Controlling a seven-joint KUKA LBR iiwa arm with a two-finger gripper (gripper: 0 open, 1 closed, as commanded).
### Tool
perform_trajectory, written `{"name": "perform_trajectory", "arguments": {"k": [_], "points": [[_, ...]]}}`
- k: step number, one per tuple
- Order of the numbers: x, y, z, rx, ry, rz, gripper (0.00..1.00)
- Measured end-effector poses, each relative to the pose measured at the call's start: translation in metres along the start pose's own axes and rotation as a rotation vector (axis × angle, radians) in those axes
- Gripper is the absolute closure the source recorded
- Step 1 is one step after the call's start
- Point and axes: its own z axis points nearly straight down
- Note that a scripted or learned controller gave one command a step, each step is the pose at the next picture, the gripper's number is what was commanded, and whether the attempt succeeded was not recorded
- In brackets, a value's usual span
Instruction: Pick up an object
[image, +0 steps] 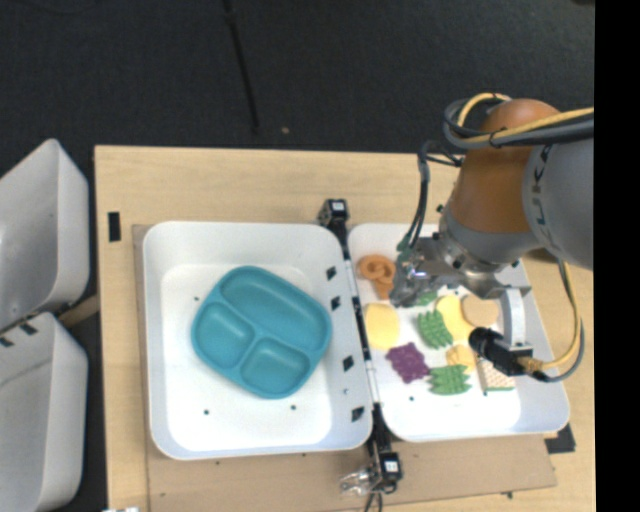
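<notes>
The right bin (480, 425) holds several small toy foods. Among them are an orange ring (377, 268), a pale yellow piece (381, 323), a purple grape bunch (408, 360), two green leafy pieces (434, 328) (448, 380), and a yellow banana-like piece (452, 310). My gripper (410, 286) hangs low over the bin's upper left part, just right of the orange ring and above the green leafy piece. The grey and orange wrist (495, 200) hides whatever lies under it at the bin's back.
In the left bin (170, 400) a teal divided plate (262, 330) lies flat. A black cable end (500, 352) hangs over the right bin near a tan piece (482, 312). Clips sit along the divider between the bins. White padded shapes (40, 230) stand at the far left.
</notes>
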Motion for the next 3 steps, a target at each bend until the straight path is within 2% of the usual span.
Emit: {"name": "perform_trajectory", "arguments": {"k": [1,2,3], "points": [[0.049,0.02,0.007,-0.002,-0.001,0.0,1.0],[0.063,0.034,-0.004,-0.003,-0.001,0.003,1.0],[0.065,0.019,-0.015,0.0,-0.001,0.002,1.0]]}}
